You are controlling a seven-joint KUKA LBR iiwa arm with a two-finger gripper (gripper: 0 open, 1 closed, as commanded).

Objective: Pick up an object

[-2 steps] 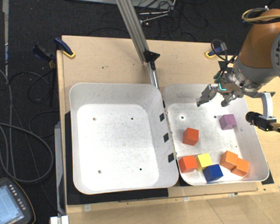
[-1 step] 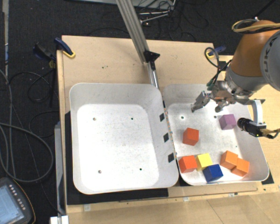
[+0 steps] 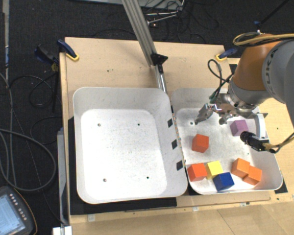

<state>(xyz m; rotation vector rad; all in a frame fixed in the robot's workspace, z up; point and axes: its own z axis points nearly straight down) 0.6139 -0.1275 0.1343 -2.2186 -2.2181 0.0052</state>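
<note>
We judge the main risk to be a miss: the end effector [image 3: 206, 114] hangs over the upper part of the right bin [image 3: 186, 115] with bare floor beneath it, and the nearest target, the orange cube [image 3: 200, 143], lies toward 6 o'clock from it, so a straight descent would close on nothing. Whether its fingers are apart or together we cannot tell. A purple block [image 3: 239, 127] sits near the wrist at 3 o'clock and could get nudged. Along the bin's 6 o'clock edge crowd another orange cube [image 3: 198, 171], a yellow cube [image 3: 215, 168], a blue cube [image 3: 224, 180] and 2 orange blocks [image 3: 247, 171]. The left bin [image 3: 83, 102] holds only specks.
</note>
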